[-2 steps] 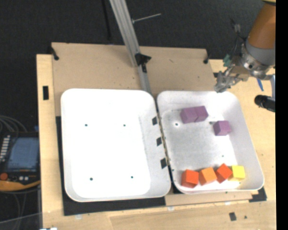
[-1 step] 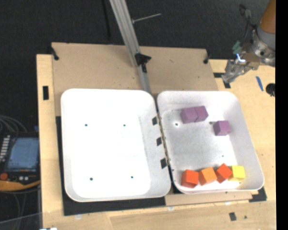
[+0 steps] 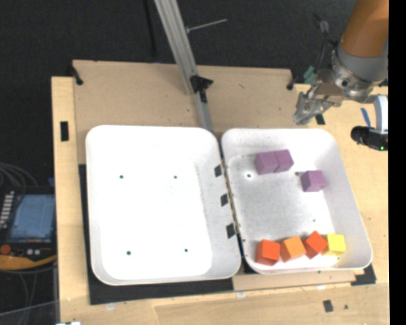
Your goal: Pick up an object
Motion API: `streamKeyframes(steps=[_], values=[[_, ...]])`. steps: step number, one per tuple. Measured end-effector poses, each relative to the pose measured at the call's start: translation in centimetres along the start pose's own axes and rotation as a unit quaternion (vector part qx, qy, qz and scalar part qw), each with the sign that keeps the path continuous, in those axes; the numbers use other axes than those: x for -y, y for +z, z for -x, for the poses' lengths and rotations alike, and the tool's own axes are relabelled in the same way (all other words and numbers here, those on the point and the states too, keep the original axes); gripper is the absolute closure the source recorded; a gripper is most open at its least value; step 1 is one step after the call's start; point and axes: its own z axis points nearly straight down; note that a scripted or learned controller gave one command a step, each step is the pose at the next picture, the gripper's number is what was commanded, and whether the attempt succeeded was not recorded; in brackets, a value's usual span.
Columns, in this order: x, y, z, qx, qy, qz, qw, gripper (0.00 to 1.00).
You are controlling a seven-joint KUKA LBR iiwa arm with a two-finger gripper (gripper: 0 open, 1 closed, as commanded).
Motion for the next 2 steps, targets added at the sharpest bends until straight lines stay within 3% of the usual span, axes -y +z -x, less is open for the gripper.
streamKeyframes(steps=[2], values=[[0.5,0.7,-10.5,-0.001,-0.001,0.001,1.0000,1.00]])
